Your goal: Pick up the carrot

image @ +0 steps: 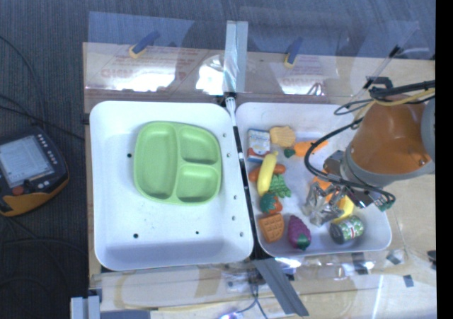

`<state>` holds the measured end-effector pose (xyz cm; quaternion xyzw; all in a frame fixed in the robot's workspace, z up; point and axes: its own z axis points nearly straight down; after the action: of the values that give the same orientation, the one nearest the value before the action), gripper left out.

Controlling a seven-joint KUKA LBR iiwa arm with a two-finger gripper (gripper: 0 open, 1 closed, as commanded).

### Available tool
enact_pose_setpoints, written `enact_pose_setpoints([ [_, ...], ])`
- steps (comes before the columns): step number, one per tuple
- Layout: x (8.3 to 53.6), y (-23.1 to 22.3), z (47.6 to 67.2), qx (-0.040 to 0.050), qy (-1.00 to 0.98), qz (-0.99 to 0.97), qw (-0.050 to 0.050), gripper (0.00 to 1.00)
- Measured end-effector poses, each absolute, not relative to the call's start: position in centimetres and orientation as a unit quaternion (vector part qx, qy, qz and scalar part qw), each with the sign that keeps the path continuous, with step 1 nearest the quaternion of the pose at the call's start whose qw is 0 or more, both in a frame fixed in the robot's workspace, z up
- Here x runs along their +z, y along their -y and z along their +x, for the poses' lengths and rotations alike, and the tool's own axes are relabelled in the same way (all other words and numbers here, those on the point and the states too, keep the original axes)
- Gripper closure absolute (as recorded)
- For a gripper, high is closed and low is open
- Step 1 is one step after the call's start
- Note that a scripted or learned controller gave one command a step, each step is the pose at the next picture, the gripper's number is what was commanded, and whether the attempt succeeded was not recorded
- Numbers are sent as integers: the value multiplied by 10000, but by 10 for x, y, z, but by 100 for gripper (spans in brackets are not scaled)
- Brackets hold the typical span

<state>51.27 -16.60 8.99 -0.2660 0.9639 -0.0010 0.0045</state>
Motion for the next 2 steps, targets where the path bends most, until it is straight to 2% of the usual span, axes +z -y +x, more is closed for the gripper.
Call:
enact_pose_setpoints([
  [1, 236, 199, 551, 4, -9282, -3721, 15, 100],
  [2, 94, 199, 505, 6, -9636, -2673, 10, 100],
])
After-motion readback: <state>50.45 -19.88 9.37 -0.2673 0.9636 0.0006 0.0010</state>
